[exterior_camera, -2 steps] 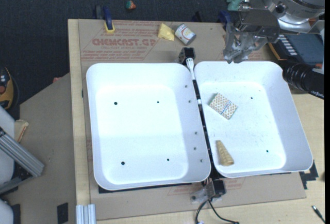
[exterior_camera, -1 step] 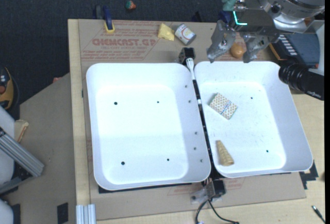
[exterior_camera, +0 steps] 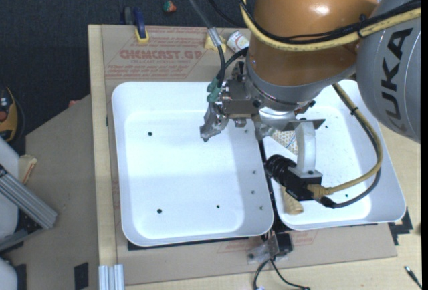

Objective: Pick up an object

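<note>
Here, the tool (exterior_camera: pixel 212 123) is seen hanging above the left bin (exterior_camera: pixel 174 175), near that bin's right wall and toward its far half. Whether it is released or clenched cannot be told from this slant, since its lower end is viewed almost from above and is crowded by the wrist.

The things to be picked are found in the right bin (exterior_camera: pixel 344 148), just beside the wall shared with the left bin. A tan piece (exterior_camera: pixel 292 204) is seen near the front of that bin. Only its near end is exposed, so its long axis can be given only roughly: it seems to run from front to back, with the exposed end pointing at the front rim. A speckled thing (exterior_camera: pixel 286 140) lies farther back along the same wall. Only a small wedge of it is shown, and no direction can be read from it.

Much of the right bin is covered by the arm (exterior_camera: pixel 394 48), which reaches in from the right. Both bins are carried on a cardboard sheet (exterior_camera: pixel 160 55) printed with red lettering, laid on the worktop (exterior_camera: pixel 67 162), with a blue and yellow clamp (exterior_camera: pixel 140 27) at its far edge.
</note>
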### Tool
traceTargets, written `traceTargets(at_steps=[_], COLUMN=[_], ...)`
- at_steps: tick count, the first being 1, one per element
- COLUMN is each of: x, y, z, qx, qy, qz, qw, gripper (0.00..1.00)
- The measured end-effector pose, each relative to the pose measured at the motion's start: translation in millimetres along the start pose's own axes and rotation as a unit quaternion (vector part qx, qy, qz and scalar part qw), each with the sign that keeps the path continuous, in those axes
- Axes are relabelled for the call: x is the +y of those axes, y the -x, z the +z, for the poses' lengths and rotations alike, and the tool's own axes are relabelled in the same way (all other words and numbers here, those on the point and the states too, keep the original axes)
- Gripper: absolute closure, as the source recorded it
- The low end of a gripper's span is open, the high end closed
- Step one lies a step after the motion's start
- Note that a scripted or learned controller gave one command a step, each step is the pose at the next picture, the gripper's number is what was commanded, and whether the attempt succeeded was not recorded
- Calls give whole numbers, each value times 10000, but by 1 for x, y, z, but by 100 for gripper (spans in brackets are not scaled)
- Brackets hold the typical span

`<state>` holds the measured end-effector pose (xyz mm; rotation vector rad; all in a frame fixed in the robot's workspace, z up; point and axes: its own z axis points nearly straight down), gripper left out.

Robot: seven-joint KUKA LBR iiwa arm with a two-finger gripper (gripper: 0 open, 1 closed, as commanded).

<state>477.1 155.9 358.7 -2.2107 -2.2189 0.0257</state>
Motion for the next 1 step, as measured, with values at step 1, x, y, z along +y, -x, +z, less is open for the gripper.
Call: traceTargets(at_steps=[1], x=[0], y=[27], z=[-129], qx=[47], qy=[168], qz=[32], qw=[9998], gripper=[0])
